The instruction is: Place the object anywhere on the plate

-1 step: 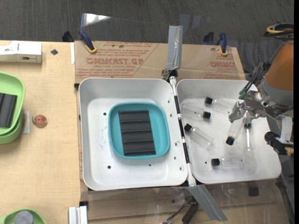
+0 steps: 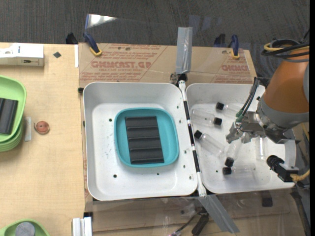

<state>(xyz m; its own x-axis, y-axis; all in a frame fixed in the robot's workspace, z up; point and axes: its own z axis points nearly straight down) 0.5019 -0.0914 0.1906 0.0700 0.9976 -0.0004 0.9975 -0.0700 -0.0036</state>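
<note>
- Reaching in from the right, the grey arm with its orange band (image 2: 290, 90) hangs over the right-hand bin (image 2: 209, 178), its gripper (image 2: 235, 135) low above the bin floor near the middle of that bin.
- Whether the claw is wide, narrow or closed on something cannot be told from this angle; the metal at the wrist blurs into the clear items beneath it.
- Several clear vials with black caps lie scattered across the right bin: one cap (image 2: 220, 105) near the top, another (image 2: 217, 121) just below it, one (image 2: 198, 134) close to the divider between the bins, and two more (image 2: 229, 162) (image 2: 226, 170) below the gripper.
- The clear bodies of the vials are hard to make out against the white floor, and which of them sits directly beneath the gripper cannot be told.
- The teal plate (image 2: 120, 132) sits in the middle of the left-hand bin (image 2: 98, 181), well apart from the gripper, carrying a dark ribbed insert (image 2: 143, 140) on its face.
- None of the vials lies on the plate; all those visible are in the right bin.
- A sheet of printed brown cardboard (image 2: 128, 62) lies behind both bins, held by blue-and-yellow clamps (image 2: 91, 45) at its far edge.
- On the wooden bench (image 2: 49, 181) to the left stand a green tray (image 2: 15, 102), a small round reddish disc (image 2: 42, 127) and a white box (image 2: 22, 54).
</note>
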